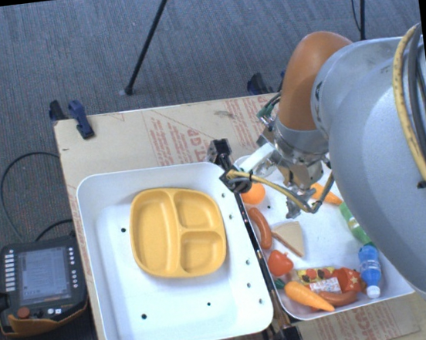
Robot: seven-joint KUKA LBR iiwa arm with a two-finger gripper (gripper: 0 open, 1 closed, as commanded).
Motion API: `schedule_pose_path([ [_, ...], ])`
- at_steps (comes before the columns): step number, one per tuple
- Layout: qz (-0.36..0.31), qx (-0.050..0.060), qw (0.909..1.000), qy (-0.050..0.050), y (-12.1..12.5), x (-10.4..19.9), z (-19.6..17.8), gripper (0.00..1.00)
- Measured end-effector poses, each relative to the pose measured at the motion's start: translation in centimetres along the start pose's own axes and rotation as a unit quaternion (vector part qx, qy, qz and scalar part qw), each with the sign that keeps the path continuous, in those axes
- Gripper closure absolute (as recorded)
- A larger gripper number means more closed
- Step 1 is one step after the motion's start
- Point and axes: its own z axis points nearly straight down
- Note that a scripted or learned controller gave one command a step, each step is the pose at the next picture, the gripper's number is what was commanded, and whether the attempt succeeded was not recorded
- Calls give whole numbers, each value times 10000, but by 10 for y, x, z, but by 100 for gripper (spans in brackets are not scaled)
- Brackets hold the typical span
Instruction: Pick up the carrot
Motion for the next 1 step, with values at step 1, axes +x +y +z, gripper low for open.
schedule_pose_path([
  [1, 926, 0, 9957, -13, -1, -43, 1, 0],
])
